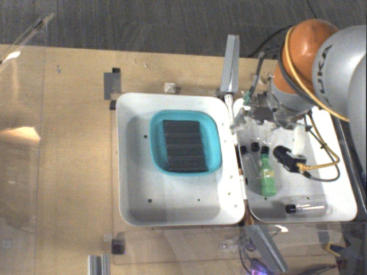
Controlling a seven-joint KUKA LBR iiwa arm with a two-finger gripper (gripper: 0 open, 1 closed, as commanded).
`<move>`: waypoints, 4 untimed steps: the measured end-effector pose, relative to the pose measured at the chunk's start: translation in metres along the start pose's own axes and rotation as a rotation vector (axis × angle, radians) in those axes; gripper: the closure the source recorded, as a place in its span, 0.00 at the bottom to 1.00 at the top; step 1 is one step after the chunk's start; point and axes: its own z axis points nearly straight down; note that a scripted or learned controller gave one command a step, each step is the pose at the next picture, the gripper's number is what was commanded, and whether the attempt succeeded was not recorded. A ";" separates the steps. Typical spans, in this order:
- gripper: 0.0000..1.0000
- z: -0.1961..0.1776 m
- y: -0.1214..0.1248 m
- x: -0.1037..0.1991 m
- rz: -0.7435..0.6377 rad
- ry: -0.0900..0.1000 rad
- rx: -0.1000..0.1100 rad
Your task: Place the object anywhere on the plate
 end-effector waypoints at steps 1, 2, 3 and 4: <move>1.00 -0.011 0.002 0.001 -0.004 0.001 -0.004; 1.00 0.024 -0.018 0.035 -0.222 0.001 0.000; 0.00 0.024 -0.018 0.035 -0.221 0.001 -0.001; 0.00 0.025 0.045 -0.020 -0.226 -0.001 0.000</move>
